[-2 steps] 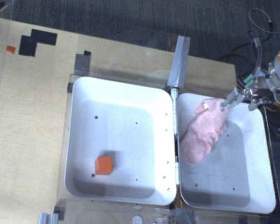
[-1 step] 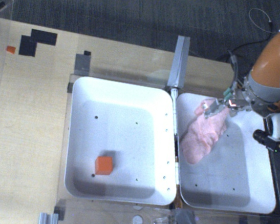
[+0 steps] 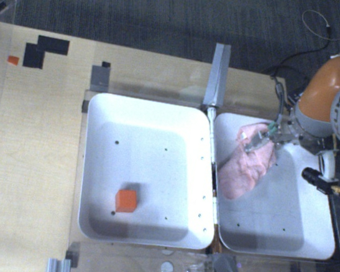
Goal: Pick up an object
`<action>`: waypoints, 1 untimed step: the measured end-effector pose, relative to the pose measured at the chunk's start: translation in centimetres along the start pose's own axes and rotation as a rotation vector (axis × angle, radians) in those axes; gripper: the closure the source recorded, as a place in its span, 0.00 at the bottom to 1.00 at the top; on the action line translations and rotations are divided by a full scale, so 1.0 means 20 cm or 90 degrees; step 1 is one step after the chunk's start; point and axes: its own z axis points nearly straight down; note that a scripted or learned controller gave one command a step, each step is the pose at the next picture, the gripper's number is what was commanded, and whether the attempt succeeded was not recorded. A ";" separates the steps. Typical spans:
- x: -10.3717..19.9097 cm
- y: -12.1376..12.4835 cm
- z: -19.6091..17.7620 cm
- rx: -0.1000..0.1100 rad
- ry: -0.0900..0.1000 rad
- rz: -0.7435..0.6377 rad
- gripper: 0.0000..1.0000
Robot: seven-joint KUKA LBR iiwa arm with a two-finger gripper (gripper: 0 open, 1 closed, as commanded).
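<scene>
A pink, soft, crumpled thing (image 3: 244, 168) is in the right bin (image 3: 281, 236), stretching from the bin's far left part down toward its middle. My gripper (image 3: 263, 141) is at the pink thing's upper end, its fingers shut on the pink material, which hangs down and to the left from them. The arm reaches in from the right, with its orange band above the wrist. A small orange block (image 3: 126, 201) lies in the left bin (image 3: 159, 124), near its front left, far from the gripper.
A metal divider post (image 3: 216, 76) stands behind the seam between the two bins. On the bench at the far left are black flat shapes (image 3: 44, 50) and a small orange tag (image 3: 13, 60).
</scene>
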 end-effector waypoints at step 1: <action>0.03 0.02 0.00 0.004 -0.004 -0.097 0.00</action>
